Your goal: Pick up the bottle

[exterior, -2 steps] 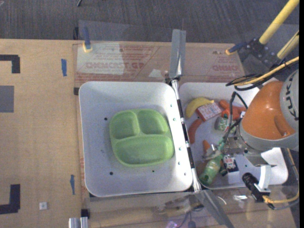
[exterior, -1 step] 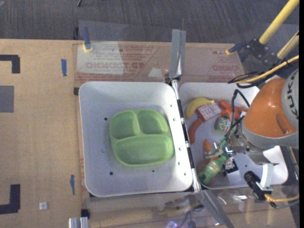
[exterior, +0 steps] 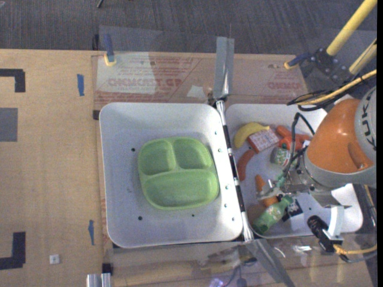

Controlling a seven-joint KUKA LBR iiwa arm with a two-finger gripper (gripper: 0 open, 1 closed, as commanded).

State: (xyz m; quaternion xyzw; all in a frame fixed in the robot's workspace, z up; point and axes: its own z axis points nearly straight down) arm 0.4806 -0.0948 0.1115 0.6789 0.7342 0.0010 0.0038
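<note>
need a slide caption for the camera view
Claw low in the right bin above the green bottle, amid toy food; green plate in the left bin.

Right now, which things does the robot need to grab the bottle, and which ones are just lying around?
For the job:
- green bottle, lying in the right bin
- the tool, just above the bottle

Just lying around:
- banana
- small patterned box
- orange carrot-like pieces
- green divided plate in the left bin
</note>
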